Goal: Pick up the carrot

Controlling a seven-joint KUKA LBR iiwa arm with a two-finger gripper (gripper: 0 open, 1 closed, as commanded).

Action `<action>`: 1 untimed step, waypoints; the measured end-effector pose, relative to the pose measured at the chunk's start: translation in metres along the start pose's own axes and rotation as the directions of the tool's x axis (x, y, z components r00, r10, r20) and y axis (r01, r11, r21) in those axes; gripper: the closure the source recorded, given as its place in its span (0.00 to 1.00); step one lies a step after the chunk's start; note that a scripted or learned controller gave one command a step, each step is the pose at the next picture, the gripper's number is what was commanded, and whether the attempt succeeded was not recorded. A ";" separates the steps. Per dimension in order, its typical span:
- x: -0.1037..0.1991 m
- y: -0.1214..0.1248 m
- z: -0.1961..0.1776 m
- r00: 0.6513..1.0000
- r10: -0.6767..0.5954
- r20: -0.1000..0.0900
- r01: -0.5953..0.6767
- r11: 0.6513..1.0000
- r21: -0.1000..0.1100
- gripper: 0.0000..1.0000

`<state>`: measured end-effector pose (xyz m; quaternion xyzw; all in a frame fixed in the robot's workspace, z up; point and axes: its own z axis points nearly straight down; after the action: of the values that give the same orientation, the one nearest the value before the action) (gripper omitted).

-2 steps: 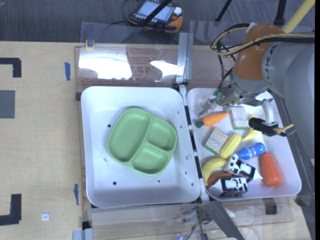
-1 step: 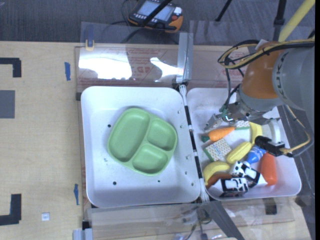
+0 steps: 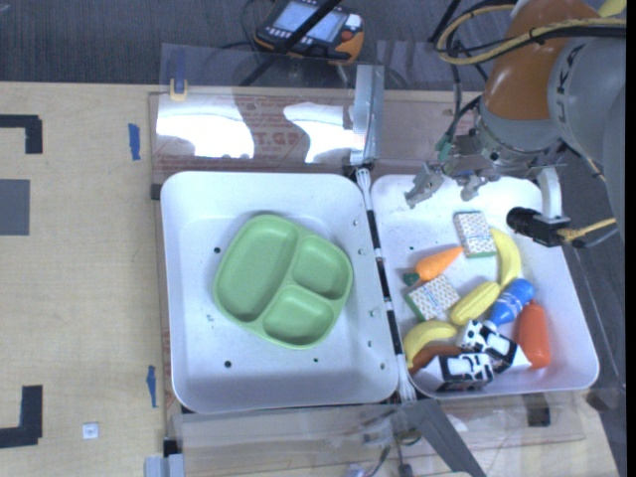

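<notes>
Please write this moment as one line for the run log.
gripper: open, above right bin rear | carrot: in bin, not held | green plate: left bin

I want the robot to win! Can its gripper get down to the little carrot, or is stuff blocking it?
Probably yes. The carrot lies uncovered in the right bin, and the gripper hangs just above it. A banana and small patterned blocks crowd its sides.

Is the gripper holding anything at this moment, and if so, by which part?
Nothing is held. The gripper hangs open above the right bin; the carrot lies below it, untouched.
</notes>
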<state>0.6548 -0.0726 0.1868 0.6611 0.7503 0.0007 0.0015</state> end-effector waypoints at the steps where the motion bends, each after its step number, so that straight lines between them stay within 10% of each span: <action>1: -0.022 -0.030 0.092 1.000 0.014 -0.001 -0.014 1.000 0.003 0.00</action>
<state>0.6282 -0.0985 0.0944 0.6665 0.7455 0.0002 0.0002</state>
